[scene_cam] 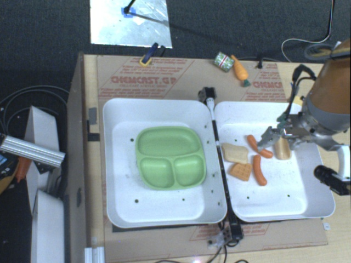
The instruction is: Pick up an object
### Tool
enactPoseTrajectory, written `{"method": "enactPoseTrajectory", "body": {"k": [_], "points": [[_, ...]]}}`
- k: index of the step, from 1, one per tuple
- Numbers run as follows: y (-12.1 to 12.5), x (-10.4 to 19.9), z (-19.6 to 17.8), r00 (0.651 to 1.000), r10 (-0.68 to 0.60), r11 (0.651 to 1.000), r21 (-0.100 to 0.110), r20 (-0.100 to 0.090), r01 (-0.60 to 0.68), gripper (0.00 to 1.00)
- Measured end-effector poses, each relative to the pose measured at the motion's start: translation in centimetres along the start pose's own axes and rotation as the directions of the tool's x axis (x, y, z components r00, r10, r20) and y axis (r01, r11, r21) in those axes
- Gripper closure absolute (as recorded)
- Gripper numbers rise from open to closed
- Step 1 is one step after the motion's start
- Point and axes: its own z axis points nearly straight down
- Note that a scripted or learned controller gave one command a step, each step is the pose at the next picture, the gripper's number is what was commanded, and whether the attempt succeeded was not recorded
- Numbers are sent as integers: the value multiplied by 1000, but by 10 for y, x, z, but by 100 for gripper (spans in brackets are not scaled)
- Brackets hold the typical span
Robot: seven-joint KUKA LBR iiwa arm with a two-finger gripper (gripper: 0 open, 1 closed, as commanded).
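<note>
The right bin [307, 201] holds several toy foods. A beige bread-like piece [283, 150] lies toward its far right. Two orange-red sausages lie near it, one [258, 146] to the left and one [259, 170] nearer the front. A pale bread slice [237, 153] and an orange cracker [240, 172] sit by the bin's left wall. My gripper [281, 141] hangs low over the beige piece, open, with one finger [266, 136] to its left and the other on its right. The piece lies in the gap, and nothing is clamped.
A green divided plate [169, 156] sits in the left bin [120, 125]. Beyond the bins, a small can [224, 61] and a toy carrot [240, 70] lie on the cardboard. A black fitting [332, 179] juts over the right bin's right rim.
</note>
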Motion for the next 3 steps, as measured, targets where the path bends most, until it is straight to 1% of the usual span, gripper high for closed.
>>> {"method": "enactPoseTrajectory", "body": {"k": [1, 2, 3], "points": [[24, -35, 167, 1000, 4, 1000, -6, 3, -4, 0], [96, -33, 173, 1000, 1, 1000, -12, 2, -1, 0], [157, -47, 166, 1000, 0, 1000, -4, 5, 0, 0]]}}
